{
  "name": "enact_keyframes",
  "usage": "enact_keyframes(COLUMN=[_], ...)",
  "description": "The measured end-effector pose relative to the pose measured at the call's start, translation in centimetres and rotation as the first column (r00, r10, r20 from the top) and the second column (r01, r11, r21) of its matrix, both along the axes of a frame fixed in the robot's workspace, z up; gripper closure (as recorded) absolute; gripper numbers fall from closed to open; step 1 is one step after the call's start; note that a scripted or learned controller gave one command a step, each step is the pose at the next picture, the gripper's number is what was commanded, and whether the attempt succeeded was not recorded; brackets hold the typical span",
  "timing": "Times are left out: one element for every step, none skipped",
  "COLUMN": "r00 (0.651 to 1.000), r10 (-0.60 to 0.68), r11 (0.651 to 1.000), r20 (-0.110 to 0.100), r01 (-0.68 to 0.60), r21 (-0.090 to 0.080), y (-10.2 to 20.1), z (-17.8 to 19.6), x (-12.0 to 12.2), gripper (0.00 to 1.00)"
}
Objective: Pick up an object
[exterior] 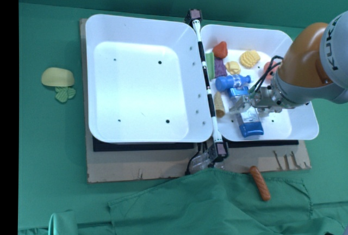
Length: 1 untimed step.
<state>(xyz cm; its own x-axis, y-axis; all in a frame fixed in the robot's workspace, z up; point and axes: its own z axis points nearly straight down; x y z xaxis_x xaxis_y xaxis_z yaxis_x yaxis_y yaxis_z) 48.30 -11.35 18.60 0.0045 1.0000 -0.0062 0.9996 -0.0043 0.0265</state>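
Bins: two shallow white plastic bins side by side on a brown cardboard sheet [109, 171]; the left bin [142, 79] shows a bare floor with a few small dark dots, the right bin [283, 43] holds the toys.
Arm: one grey arm with an orange band [304, 57] reaches in from the right, over the right bin.
Gripper: the gripper [246, 104] is low among the toys near the middle of the right bin, just above the rectangular blue block; whether its jaws are parted or closed on anything cannot be told.
Objects in the right bin: about seven can be counted. One blue plastic bottle with a white cap [231, 82] lies on its side beside the gripper. One rectangular blue block [251, 129] lies toward the bin's near edge, with a clear or pale piece just above it. One red-orange lump [220, 49] sits by the divider, with one purple piece [219, 68] and one green stick [209, 58] next to it. Two yellow ridged toys are present, the larger [249, 58] toward the far side and the smaller [233, 67] beside it. One tan cone-like piece [218, 104] lies along the divider.
Outside the bins: one pale yellow toy with a green leafy base [58, 80] lies on the green cloth [49, 147] to the left; one orange sausage-shaped toy [260, 183] lies on the cloth in front.
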Motion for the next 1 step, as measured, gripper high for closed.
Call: enact_keyframes(r00=[1.000], r10=[-0.001], r11=[1.000], r20=[0.002], r01=[0.001], r21=[-0.004], y=[0.92], z=[-0.04], x=[-0.96], gripper=[0.00])
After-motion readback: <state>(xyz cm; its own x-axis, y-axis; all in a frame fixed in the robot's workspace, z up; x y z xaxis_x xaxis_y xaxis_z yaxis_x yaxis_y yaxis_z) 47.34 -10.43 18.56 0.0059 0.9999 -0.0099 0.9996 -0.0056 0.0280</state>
